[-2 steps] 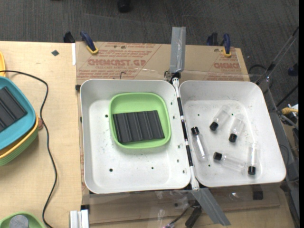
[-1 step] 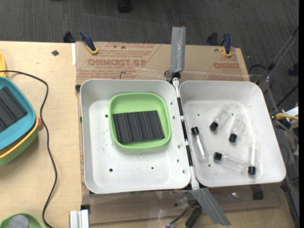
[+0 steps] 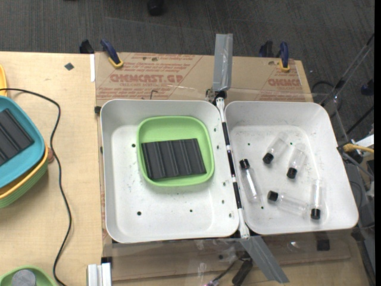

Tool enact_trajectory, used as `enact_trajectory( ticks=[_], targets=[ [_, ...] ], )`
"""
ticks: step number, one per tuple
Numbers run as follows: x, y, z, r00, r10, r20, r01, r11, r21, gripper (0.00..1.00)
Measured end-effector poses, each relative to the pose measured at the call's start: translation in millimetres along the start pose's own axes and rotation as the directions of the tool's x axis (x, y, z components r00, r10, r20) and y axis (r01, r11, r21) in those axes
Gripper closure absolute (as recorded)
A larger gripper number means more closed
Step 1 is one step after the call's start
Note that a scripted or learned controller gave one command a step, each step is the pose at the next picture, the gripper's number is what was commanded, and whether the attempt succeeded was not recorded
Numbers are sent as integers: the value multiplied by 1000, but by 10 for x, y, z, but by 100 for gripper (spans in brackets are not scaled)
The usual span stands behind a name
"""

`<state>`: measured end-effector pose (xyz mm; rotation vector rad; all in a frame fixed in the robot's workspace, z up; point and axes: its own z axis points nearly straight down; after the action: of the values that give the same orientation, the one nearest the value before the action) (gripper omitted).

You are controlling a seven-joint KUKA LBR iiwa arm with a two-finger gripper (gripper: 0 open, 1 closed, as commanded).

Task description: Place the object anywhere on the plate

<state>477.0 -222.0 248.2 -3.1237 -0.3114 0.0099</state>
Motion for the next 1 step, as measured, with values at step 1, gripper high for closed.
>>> enact_trajectory(
  ticks=[1],
  targets=[
    [-1,5,-33,1000,0,-1,0,1000,-1,0]
  ],
)
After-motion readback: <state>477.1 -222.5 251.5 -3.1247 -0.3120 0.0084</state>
